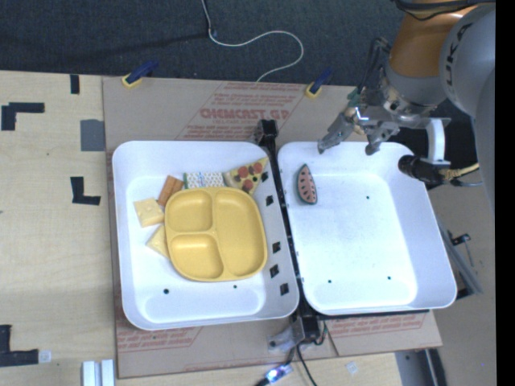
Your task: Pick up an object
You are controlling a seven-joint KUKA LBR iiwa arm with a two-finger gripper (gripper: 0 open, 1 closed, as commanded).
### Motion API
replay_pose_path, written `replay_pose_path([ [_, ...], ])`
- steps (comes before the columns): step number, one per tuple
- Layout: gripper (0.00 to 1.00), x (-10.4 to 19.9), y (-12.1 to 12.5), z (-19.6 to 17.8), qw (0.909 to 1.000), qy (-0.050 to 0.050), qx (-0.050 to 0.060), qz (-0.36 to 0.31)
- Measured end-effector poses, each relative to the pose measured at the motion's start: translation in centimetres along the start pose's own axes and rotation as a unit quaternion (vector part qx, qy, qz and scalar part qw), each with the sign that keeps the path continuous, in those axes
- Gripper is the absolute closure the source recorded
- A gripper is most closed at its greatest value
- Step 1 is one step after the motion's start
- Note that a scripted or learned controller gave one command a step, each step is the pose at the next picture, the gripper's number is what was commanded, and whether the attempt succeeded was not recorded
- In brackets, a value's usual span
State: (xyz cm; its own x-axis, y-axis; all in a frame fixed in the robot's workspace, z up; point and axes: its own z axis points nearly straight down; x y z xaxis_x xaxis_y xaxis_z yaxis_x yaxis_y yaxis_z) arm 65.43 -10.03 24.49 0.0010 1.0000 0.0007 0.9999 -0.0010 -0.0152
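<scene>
A watermelon slice toy [306, 184] lies in the right bin [378, 240], near its upper left corner. My gripper [352, 141] hangs over the bin's far rim, up and to the right of the slice, open with nothing between its two fingers. In the left bin [137, 215] a yellow divided plate [216, 233] sits in the middle, with a pizza slice toy [249, 174], an orange cracker [169, 190] and pale yellow cheese pieces [150, 212] along its upper and left sides.
A black divider clamp [268, 131] stands between the bins at their far edge. A white cable [241, 39] loops on the dark floor behind the bench. Blue and yellow clips [138, 74] hold the cardboard's far corners.
</scene>
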Motion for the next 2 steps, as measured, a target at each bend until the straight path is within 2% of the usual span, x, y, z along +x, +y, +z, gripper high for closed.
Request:
replay_pose_path([
  [1,0.00,0.0,0.2,-0.9,1.0000,-0.001,-0.007,-0.001],
  [2,0.00,-0.7,0.5,3.9,1.0000,-0.001,-0.005,-0.001],
])
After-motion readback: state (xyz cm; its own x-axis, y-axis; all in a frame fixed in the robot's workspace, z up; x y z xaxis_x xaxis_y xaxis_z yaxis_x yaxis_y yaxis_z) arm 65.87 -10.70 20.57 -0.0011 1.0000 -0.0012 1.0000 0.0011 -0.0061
